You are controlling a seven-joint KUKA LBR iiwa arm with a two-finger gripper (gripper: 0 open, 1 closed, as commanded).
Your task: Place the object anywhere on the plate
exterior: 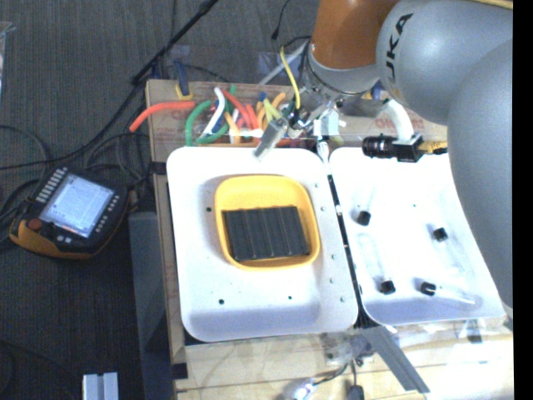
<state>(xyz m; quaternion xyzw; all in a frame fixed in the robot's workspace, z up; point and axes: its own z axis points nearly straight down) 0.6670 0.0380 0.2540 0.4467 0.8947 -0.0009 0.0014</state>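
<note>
Dark carpet surrounds a wooden bench (pixel 250 365) on which two shallow white bins stand side by side. At the back of the bench lies a bundle of coloured cables (pixel 225 115), and on the floor to the left rests a handheld control pendant (pixel 71 209) with a lit screen.

Inside the left bin (pixel 250 307) sits a yellow plate (pixel 265 192), square with rounded corners. A dark ribbed rectangular object (pixel 264 232) lies flat on this plate and covers most of its middle. The right bin (pixel 408 198) holds four small black pieces (pixel 362 217) scattered on its floor.

From the right the grey arm (pixel 450 48) with its orange band reaches over the back edge of the bins. Its gripper (pixel 279 132) is near the far rim of the left bin, well apart from the object on the plate and not touching it. One grey finger (pixel 268 141) points down to the left; whether the gripper is open or closed, I cannot tell.
</note>
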